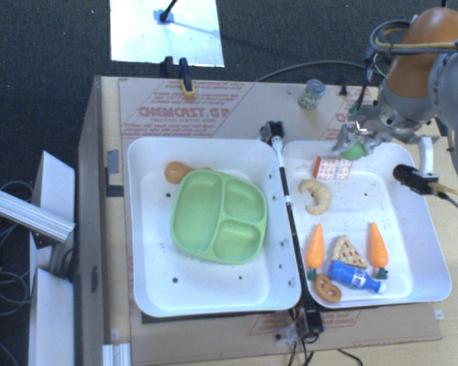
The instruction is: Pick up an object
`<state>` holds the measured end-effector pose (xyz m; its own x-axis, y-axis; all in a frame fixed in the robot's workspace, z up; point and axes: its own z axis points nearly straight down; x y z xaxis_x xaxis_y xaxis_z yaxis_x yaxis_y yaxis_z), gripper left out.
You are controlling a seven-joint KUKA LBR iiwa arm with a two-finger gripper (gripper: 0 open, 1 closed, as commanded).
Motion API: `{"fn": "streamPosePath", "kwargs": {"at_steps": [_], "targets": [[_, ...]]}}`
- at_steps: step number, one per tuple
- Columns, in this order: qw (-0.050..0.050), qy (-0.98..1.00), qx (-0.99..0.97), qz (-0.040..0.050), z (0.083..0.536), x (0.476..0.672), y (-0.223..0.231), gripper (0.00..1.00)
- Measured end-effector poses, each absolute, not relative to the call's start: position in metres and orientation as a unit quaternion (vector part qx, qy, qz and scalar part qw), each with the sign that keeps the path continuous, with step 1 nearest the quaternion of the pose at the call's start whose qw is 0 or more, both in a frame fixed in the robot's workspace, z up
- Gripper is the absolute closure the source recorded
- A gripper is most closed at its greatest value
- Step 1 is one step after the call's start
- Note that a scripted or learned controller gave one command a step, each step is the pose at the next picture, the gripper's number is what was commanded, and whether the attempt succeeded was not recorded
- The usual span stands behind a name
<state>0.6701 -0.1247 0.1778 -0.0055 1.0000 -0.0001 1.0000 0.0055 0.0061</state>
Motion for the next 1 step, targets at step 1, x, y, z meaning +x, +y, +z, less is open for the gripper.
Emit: {"fn": "streamPosePath", "kwargs": {"at_steps": [1], "targets": [[0.001,0.709,0.705,0.0014,0.2155,0.624,-0.0799,1.0]]}}
